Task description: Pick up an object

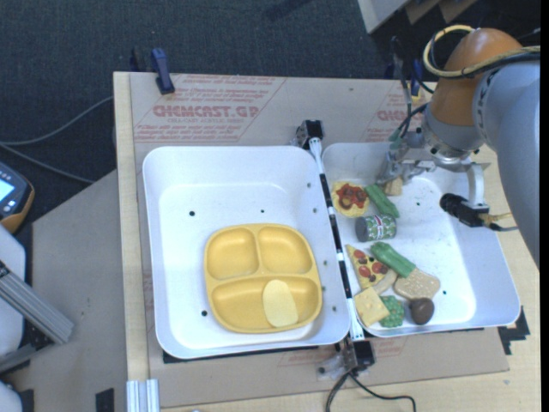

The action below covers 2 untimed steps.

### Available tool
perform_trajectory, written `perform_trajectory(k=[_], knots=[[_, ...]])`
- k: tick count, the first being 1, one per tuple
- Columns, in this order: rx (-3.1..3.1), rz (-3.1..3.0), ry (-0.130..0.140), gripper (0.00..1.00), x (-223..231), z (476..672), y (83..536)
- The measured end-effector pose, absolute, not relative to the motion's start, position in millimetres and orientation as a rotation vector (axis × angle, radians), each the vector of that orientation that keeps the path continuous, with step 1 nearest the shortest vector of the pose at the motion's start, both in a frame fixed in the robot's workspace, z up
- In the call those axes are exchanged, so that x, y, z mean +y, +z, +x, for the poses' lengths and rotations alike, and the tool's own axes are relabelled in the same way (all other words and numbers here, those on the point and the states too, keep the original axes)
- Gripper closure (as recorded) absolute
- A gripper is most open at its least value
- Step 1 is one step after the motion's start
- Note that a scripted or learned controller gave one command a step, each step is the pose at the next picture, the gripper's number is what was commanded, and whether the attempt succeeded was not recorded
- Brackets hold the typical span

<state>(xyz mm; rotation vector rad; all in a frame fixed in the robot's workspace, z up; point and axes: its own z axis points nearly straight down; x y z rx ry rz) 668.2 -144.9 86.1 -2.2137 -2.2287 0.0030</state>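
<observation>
The toy foods lay in the right bin (480,290): a pizza slice (350,197) and a green pod (383,201) at its far left, a small can (377,227) just nearer, then a second pizza slice (369,265), a green piece (393,257), a slice of bread (417,285), a yellow wedge (371,305) and a dark brown lump (421,311) crowded at the near left corner. The left bin (171,230) carried a yellow divided plate (257,273) with a pale oval disc (279,303) in its near compartment. Both bins sat on a worktop (214,110) covered with printed cardboard, a blue clamp (160,69) at its far left edge, dark carpet beyond. The tool (396,177) hung at the right bin's far side, just above the pod; I cannot tell its state or whether it touched anything.
</observation>
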Motion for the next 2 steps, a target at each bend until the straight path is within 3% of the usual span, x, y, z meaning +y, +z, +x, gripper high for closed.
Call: perform_trajectory(k=[1, 2], knots=[[-2.223, -2.216, -0.001, 1.0, -105.0, 621.3, 141.6], [-2.228, -2.213, -0.002, 1.0, -25.1, 594.6, 187.5]])
